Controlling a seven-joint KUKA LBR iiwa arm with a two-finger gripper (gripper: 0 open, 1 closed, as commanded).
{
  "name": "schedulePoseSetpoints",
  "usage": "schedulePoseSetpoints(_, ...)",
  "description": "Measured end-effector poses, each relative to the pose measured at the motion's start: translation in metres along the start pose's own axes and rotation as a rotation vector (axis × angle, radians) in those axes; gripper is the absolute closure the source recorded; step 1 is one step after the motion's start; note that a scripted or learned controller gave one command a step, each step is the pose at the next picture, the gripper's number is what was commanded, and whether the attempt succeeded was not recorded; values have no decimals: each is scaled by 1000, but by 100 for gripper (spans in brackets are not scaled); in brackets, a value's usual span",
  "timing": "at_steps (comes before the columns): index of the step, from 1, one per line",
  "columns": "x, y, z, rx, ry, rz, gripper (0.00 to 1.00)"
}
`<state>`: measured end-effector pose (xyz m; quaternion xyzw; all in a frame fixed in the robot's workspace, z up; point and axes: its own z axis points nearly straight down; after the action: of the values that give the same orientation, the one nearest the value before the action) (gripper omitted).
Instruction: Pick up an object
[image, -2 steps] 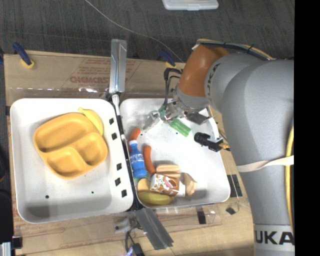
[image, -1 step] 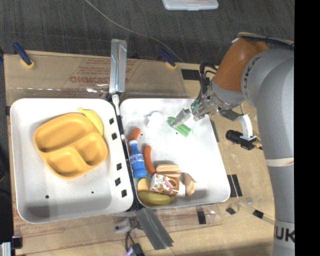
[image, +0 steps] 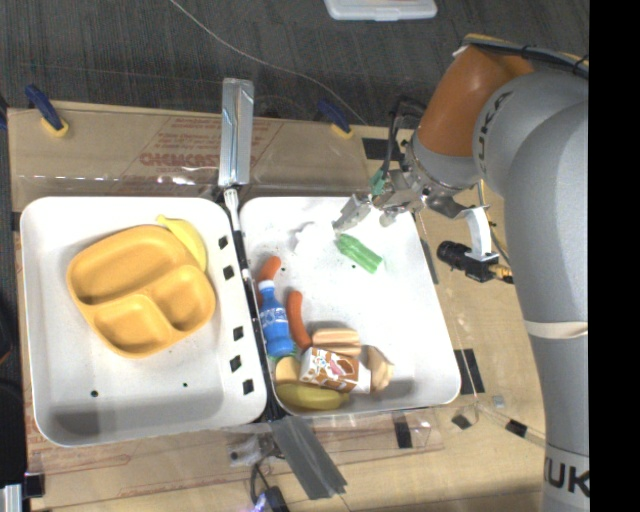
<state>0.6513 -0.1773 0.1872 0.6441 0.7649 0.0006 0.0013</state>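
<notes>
My gripper (image: 369, 211) hangs over the far part of the right bin (image: 425, 330), its two fingers spread apart with nothing between them. Just below and in front of it a small green cylinder (image: 358, 252) lies on the bin floor, apart from the fingers. Along the bin's left and near side lie a small orange piece (image: 268, 268), a blue bottle (image: 271, 322), a red sausage (image: 296, 312), a bun sandwich (image: 336, 338), a brown-and-white carton (image: 333, 370), a bread piece (image: 381, 372) and a banana (image: 308, 398).
The left bin (image: 60, 400) holds a yellow divided plate (image: 140, 288) with a yellow banana-like piece (image: 187, 240) at its far edge. A metal divider (image: 236, 130) stands between the bins at the back. The grey arm (image: 540, 180) fills the right side.
</notes>
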Motion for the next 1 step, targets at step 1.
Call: schedulePoseSetpoints(1,17,-32,96,6,2,241,0)
